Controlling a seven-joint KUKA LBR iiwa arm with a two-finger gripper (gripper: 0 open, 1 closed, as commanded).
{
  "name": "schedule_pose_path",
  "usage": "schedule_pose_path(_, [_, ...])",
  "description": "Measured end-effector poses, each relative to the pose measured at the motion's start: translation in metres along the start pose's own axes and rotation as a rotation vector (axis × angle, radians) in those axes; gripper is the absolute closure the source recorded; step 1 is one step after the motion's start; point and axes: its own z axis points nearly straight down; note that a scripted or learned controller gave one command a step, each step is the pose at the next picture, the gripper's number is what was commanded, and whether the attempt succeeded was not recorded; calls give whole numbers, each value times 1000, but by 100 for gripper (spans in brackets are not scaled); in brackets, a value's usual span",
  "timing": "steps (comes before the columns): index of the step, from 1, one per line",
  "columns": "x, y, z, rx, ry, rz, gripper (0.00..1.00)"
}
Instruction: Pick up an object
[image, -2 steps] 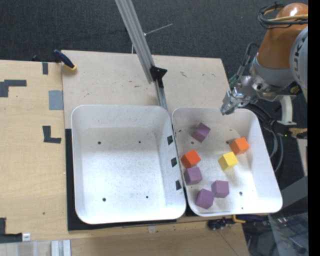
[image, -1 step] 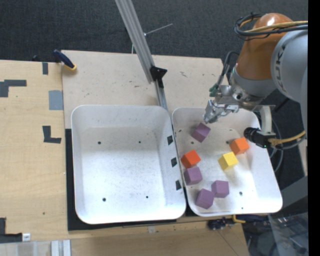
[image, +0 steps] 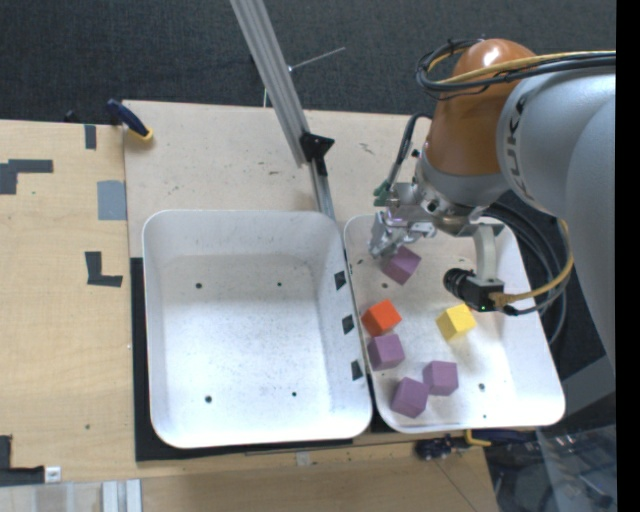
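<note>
The arm reaches in from the right, its orange band (image: 480, 110) high above the right bin (image: 520, 400). The end effector (image: 392, 240) sits over the upper left part of that bin, close to the wall shared with the left bin (image: 200, 420). A purple block (image: 402, 265) lies tilted directly below the metal fingers, touching or almost touching their tips; whether it is actually gripped between them cannot be told from this slanted angle, and how far apart the fingers stand cannot be told either.

Lower in the right bin, an orange block (image: 381, 318) rests near the shared wall, with a second purple block (image: 386, 350) just beneath it, touching or nearly so. A yellow block (image: 456, 321) lies to the right of the orange one, well apart from it. Two more purple blocks sit near the bin's front edge: one (image: 409, 396) to the left and one (image: 441, 376) just beside it to the right.

Both bins rest on the pale wooden tabletop (image: 60, 330). A slanted metal rail (image: 285, 90) runs down from the top toward the bins' shared wall.
</note>
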Motion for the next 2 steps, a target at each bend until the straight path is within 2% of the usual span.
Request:
schedule_pose_path(1, [54,-23,12,2,0,0,100])
schedule_pose_path(2, [103,-44,1,0,1,-1,100])
